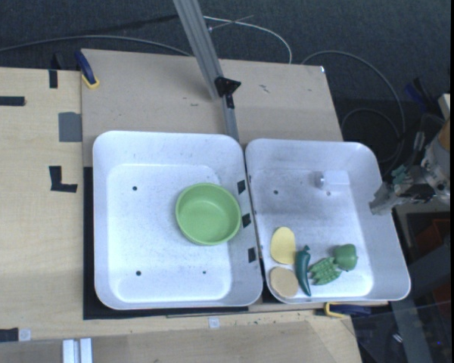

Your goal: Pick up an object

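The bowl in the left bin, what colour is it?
Light green, plain with no pattern; the bowl shows best in the camera view.

At three o'clock the grey arm's gripper (408,187) is blurred and partly cut off, its fingers indistinct; at five o'clock the dark green pepper-shaped toy (302,269) overlaps the tan oval piece (283,281), hiding its edge.

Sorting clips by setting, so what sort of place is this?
Probably a robotics lab grasping bench: two white bins on a taped plywood benchtop, toy food such as a green bowl, loose cables, and a gripper at the edge.
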`<state>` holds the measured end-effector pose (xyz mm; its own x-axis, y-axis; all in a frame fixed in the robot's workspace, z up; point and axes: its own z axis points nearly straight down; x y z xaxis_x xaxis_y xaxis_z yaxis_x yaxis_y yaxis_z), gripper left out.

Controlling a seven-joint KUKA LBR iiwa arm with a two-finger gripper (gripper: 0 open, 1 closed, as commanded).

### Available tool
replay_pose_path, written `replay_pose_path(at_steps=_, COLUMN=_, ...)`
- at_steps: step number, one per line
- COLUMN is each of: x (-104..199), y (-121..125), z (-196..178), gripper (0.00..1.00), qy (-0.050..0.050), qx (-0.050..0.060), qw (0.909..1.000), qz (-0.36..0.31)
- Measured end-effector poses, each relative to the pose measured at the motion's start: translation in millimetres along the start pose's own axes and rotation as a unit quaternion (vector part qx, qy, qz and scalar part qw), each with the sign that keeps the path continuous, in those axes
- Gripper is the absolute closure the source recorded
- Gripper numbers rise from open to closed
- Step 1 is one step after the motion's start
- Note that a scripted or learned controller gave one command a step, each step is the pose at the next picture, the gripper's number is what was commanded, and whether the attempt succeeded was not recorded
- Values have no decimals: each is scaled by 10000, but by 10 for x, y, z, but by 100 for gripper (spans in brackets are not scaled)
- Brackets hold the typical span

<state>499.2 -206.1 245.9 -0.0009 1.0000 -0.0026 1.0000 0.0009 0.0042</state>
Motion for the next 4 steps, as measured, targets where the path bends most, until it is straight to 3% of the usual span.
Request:
replay_pose_path(at_steps=2, x=1013, y=202, z=147, gripper=100, qy=21, qx=31, qw=10000, qz=-27)
replay_pose_path(at_steps=4, x=2034, y=505, z=59, gripper=100, qy=22, qx=26, qw=10000, qz=-37)
